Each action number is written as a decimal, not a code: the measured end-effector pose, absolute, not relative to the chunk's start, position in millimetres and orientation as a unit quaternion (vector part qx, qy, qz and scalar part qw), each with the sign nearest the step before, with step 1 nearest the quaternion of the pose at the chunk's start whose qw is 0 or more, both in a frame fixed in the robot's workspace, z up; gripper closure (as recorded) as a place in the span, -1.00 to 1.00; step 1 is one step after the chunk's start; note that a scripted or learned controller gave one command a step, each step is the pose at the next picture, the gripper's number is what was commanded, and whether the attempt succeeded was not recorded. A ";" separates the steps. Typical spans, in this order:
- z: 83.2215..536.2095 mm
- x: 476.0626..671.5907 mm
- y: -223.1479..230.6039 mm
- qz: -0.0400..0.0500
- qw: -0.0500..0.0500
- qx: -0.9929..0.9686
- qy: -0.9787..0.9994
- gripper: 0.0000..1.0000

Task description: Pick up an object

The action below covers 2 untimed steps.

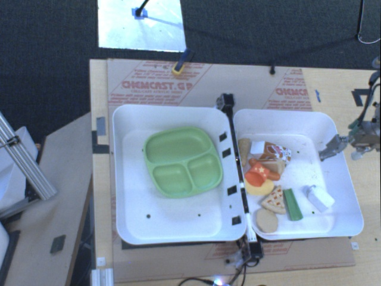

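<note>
Two white bins sit side by side on the tabletop [101, 177]. The left bin [128, 159], at centre frame, holds a green divided tray [181, 161] and nothing else that can be made out.

The right bin [339, 177], at right of centre, carries the candidate objects, clustered toward its left wall: an orange-red piece [258, 176] over a yellow disc [259, 189], a pizza-like wedge [274, 201], a tan round piece [266, 220], a green stick [292, 204], and a brown-and-white item [277, 152] near the bin's upper part. A small white bottle [319, 198] lies apart, toward the bin's lower right.

The claw [330, 148] is at the right edge of the frame, over the upper right rim of the right bin, well apart from the cluster. Whether it stands apart or together cannot be told at this size and angle. Nothing is seen between its tips.

Assessment: the pick is not done. No object is lifted; all lie in the bin. Remaining, by judgement: select one object, descend, grasp, raise. The white bottle is nearest the claw and stands free of its neighbours.
</note>
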<state>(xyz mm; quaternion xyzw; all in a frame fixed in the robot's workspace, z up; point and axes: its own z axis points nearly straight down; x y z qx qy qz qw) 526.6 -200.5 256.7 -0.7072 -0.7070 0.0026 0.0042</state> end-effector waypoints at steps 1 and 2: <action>262.9 529.0 -199.8 0.000 -0.001 -0.706 -0.708 -1.00; 221.3 530.1 -200.6 0.000 0.000 -0.707 -0.708 -1.00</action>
